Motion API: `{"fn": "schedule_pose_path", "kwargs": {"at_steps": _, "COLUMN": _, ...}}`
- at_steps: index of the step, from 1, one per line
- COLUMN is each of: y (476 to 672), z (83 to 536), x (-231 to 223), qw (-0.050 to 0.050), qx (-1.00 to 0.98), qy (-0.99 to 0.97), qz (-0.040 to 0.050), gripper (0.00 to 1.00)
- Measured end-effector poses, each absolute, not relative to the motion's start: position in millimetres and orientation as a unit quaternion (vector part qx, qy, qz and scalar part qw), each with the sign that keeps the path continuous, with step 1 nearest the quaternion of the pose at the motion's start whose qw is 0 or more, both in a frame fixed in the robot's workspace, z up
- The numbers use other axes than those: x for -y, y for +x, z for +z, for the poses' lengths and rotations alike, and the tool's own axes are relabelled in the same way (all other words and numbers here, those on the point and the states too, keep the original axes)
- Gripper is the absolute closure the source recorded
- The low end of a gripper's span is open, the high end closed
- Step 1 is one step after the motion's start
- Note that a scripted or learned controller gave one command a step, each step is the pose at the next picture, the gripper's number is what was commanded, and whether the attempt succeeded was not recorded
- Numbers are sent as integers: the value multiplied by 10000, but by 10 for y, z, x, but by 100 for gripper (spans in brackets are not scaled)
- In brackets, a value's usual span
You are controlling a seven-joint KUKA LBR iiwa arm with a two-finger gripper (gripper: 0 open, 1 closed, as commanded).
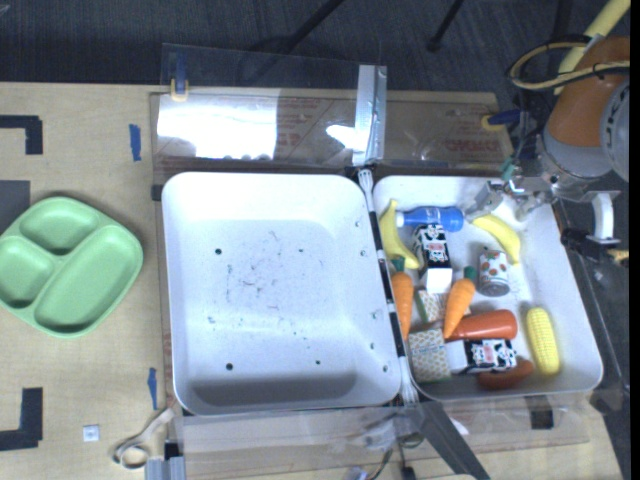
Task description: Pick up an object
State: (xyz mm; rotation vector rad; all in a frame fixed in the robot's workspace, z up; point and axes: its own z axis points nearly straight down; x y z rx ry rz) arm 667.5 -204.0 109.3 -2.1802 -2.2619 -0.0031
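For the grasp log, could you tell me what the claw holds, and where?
Nothing is visibly held; the claw hangs above the right bin, near a banana.

Two white bins (270, 218); a pale green divided plate (65, 265); yellow bananas (497, 234) and corn cob (542, 339); orange carrots (458, 305); a blue bottle (432, 218); black-and-white cow-patterned cartons (433, 244); a red-orange sausage (480, 324); blue tape (134, 141).

The left bin (270, 288) lies open to reach; the right bin (575, 298) is crowded with toy food (470, 298).
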Motion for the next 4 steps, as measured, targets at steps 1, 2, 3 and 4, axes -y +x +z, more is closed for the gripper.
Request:
{"fn": "schedule_pose_path", "kwargs": {"at_steps": 1, "y": 6729, "z": 993, "x": 2094, "qw": 101, "qx": 7260, "qy": -6876, "qz": -61, "gripper": 0}}
{"fn": "schedule_pose_path", "kwargs": {"at_steps": 2, "y": 6612, "z": 895, "x": 2090, "qw": 74, "qx": 7773, "qy": -6290, "qz": -49, "gripper": 0}}
{"fn": "schedule_pose_path", "kwargs": {"at_steps": 3, "y": 6614, "z": 985, "x": 2131, "qw": 4, "qx": 7775, "qy": -6289, "qz": -20, "gripper": 100}}
{"fn": "schedule_pose_path", "kwargs": {"at_steps": 4, "y": 6440, "z": 1749, "x": 1397, "qw": -8, "qx": 7482, "qy": -6635, "qz": -7, "gripper": 100}}
